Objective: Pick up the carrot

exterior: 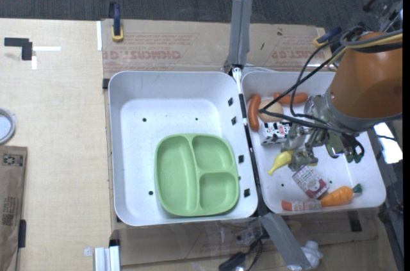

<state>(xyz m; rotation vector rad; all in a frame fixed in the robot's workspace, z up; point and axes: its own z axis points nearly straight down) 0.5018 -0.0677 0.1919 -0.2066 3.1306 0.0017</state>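
Here, gripper [306, 149] hovers low over right bin [378, 189], above banana [282, 161]; finger spread impossible to tell. Carrot [337, 196] lies apart near front wall, untouched, reachable for approach.

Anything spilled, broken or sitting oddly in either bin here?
Nothing stands out. The green plate lies flat in the left bin. In the right bin, the carrot, banana and hot dog lie loose, as toys would.

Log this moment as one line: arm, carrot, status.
arm: over right bin | gripper: above banana | carrot: near front wall, not gripped | status: pick not done
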